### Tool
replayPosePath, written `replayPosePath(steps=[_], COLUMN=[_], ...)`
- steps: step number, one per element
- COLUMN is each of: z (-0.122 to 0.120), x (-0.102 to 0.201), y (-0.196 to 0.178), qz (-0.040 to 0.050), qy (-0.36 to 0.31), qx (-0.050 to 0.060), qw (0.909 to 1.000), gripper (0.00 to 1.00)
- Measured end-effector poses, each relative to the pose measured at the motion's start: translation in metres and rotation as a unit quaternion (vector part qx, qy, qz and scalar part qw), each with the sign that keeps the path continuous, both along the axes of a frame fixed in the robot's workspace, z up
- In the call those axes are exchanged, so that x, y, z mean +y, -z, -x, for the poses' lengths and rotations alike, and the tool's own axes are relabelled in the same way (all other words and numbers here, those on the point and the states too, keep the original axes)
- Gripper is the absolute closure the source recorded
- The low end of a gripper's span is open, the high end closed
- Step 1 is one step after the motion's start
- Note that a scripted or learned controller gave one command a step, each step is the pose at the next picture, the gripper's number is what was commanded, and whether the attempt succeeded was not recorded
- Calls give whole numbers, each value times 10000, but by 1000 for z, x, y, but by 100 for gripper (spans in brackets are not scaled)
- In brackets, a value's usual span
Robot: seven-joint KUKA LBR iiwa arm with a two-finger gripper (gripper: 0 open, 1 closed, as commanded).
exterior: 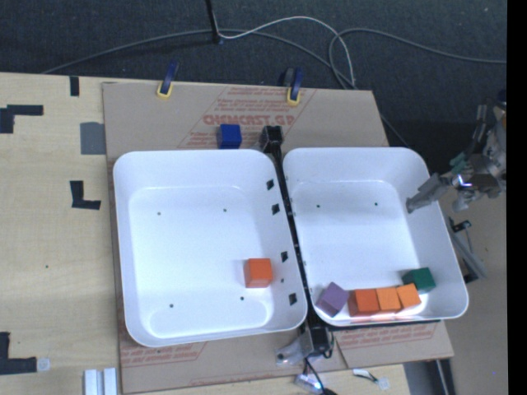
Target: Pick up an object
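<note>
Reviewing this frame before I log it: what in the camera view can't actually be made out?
- Gripper: at the camera view's right edge over the right bin's rim; small and blurred, so finger state is unreadable.
- Arm: cut off by the right edge.
- Orange blocks along the right bin's near wall: packed so tightly that their count is unclear.
- Printed red lettering on the cardboard: too faint to read.

The table has a cardboard sheet on it, with two white bins side by side and a blue block behind them.
</note>
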State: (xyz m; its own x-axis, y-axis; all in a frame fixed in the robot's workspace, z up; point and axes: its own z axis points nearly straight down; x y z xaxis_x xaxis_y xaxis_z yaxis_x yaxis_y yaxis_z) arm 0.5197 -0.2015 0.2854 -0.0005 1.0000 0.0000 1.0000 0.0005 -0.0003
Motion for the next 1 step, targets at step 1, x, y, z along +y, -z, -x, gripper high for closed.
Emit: replayPosePath(steps=[1], z=[-39], x=[-14], y=[-47], qz=[6], qy=[-84], qx=[-16], qw=[10000], gripper=[0])
